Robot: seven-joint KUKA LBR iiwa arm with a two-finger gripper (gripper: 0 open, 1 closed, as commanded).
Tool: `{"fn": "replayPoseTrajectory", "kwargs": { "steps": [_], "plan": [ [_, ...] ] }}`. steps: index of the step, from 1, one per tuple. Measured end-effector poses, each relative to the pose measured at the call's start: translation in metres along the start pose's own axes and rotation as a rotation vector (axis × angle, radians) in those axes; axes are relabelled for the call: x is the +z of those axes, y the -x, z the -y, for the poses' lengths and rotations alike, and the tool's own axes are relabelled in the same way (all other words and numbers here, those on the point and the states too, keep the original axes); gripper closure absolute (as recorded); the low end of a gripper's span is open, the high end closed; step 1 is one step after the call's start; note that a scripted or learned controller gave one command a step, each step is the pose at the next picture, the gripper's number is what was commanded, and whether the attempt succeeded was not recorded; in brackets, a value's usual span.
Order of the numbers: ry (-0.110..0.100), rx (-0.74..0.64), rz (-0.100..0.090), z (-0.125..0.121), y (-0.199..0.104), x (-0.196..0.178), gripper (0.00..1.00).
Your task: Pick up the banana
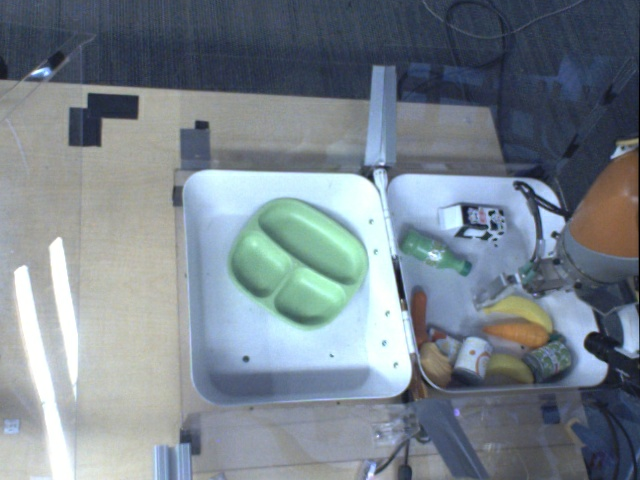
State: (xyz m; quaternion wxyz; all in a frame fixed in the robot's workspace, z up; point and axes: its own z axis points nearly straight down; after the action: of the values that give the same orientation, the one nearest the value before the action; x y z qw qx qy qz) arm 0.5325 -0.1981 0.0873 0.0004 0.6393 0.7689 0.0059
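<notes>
We see the pincer (508, 290) low in the right bin (440, 190), its metal tips reaching toward the near-left from the arm's wrist (600, 230), and just below those tips lies the banana (522, 312), with its yellow upper edge seemingly touching or nearly touching them. We cannot tell from this slanted, soft view whether the tips are spread or pressed together, and nothing shows the fruit between them, so we would not call it held. The main risk, in our judgement, is crowding: a carrot (516, 334) lies right against the banana on the side away from the pincer, and beyond it sit a small can (549, 359), a second yellow piece (505, 368) and a cup (470, 356), so a closing grip could catch the carrot instead or shove the whole cluster. The banana's curved, smooth skin could also slide out of a shallow pinch at its edge. The green bottle (433, 250) and the small carton (472, 219), farther off beyond the pincer, look safely clear.
</notes>
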Motion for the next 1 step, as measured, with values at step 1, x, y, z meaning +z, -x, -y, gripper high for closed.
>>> {"fn": "replayPoseTrajectory", "kwargs": {
  "steps": [1],
  "plan": [
    [0.003, -0.172, 0.009, 0.0403, -0.0026, -0.0015, 0.00]
  ]
}}
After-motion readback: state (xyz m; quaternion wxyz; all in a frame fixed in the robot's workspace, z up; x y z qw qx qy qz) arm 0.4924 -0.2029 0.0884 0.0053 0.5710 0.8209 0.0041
